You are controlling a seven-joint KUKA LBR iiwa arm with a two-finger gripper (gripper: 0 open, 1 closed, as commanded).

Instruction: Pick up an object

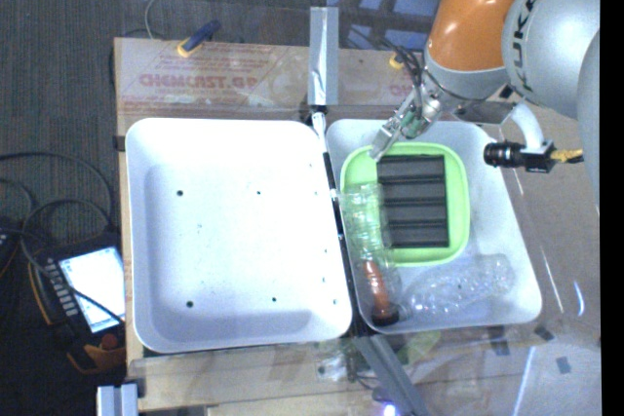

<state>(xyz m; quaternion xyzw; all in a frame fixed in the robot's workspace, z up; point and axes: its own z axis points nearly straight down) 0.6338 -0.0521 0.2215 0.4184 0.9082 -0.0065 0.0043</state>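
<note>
Green tray, rounded corners, dark ribbed insert, lies in right bin. Tool at its upper-left rim; grip state unclear.

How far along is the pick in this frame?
Early. Done: the arm has reached in, its end effector at the far left corner of the green tray in the right bin. In hand: nothing visibly held. Left: the whole grasp and lift. The green tray, two clear plastic bottles and a brown item all lie in the bin.
</note>
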